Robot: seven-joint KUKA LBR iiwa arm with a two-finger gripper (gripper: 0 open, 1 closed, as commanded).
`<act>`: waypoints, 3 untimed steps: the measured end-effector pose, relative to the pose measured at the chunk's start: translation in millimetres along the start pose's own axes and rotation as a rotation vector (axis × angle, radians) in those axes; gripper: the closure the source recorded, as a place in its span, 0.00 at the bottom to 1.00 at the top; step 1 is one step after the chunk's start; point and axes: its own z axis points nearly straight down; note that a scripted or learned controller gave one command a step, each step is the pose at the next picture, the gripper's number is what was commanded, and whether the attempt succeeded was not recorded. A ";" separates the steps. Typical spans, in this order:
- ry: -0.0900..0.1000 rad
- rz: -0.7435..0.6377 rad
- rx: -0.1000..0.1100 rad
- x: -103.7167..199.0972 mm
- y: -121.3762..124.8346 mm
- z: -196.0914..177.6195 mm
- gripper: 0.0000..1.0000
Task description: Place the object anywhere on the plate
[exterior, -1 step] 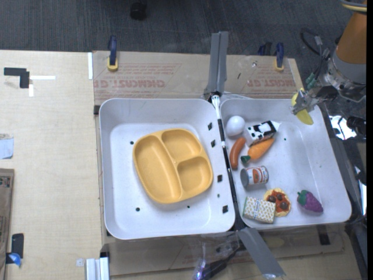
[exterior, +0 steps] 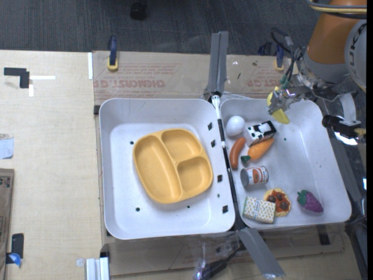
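A yellow plate [exterior: 173, 165] with three compartments lies in the left bin [exterior: 116, 156]. My gripper [exterior: 281, 98] hangs over the far left corner of the right bin [exterior: 326, 162], well to the right of the plate. It is shut on a small yellow object [exterior: 280, 113], which shows between and just below the fingers. The object is raised above the bin floor.
On the right bin's floor lie a white egg [exterior: 235, 124], a black-and-white toy [exterior: 259, 131], a sausage [exterior: 236, 151], a carrot [exterior: 260, 149], a can [exterior: 254, 175], a cracker [exterior: 259, 209], a pizza slice [exterior: 278, 200] and purple grapes [exterior: 310, 201]. A raised divider [exterior: 220, 133] separates the bins.
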 end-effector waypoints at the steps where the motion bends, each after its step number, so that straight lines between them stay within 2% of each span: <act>1: 0.000 -0.030 0.000 62.0 14.1 0.5 1.00; 2: 0.000 -0.184 0.000 120.8 2.9 -32.8 1.00; 3: 0.000 -0.209 0.001 200.6 -21.5 -34.0 1.00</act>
